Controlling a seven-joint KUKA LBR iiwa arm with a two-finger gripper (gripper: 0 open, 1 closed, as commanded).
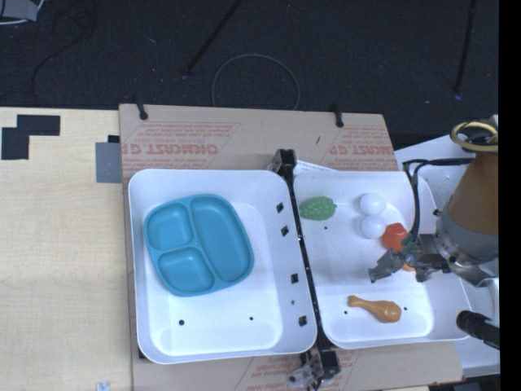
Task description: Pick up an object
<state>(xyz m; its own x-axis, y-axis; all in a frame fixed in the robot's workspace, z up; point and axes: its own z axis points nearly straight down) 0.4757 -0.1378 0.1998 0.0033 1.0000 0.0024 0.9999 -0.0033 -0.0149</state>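
Observation:
In the right bin [338, 332] lie a green leafy piece [317, 208] at the back left, two white balls [372, 215] touching each other, a red-orange piece [395, 235] just right of them, and an orange drumstick-shaped toy [376, 308] near the front. My gripper [401, 270] hovers low over the bin's right side, just in front of the red-orange piece and behind the drumstick. Its two dark fingers stand apart, open, with nothing between them. The arm's grey and orange wrist [476, 210] reaches in from the right.
The left bin [203, 332] holds a blue three-compartment plate [198, 243]. A black divider bar [297, 251] runs between the bins. Cables [415, 177] loop along the right bin's far right rim. Cardboard lies under both bins.

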